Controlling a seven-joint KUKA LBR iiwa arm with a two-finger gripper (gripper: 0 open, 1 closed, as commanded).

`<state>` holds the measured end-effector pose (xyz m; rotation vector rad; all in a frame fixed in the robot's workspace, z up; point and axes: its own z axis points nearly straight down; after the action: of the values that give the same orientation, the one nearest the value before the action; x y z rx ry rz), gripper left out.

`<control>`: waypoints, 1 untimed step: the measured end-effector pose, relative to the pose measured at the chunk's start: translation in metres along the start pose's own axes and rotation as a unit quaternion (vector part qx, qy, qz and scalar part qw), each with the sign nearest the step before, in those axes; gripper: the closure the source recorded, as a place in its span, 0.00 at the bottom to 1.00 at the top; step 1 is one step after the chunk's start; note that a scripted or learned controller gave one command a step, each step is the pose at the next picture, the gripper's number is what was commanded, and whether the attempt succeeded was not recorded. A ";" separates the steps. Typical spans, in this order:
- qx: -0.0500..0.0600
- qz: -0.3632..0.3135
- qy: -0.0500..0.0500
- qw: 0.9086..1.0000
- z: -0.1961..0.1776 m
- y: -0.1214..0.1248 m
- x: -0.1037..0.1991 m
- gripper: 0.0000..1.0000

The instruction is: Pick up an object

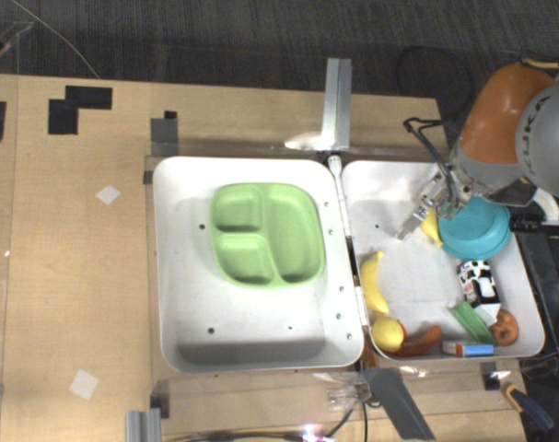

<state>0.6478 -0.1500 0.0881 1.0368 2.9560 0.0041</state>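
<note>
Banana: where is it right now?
Camera view: the banana lies in the right bin, along its left wall, just above the lemon.

**A:** You're looking down at a light wooden bench top [67, 274]. What is lying beyond its far edge?

**B:** A dark grey carpeted floor [215, 17] is running across the whole top of your view, just behind the bench top.

**A:** And on the bench top itself?

**B:** Black marks [76, 106] are sitting near its far left corner, and two small pale squares [108, 194] are lying on the wood closer to you. A metal post [338, 104] is standing at the far edge, right of the black marks. Soft, even light is falling over it all, and you're seeing only faint shadows.
</note>
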 end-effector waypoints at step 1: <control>-0.003 -0.004 -0.005 1.000 -0.014 0.003 -0.002 1.00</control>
<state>0.6514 -0.1487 0.1025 1.0213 2.9489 0.0062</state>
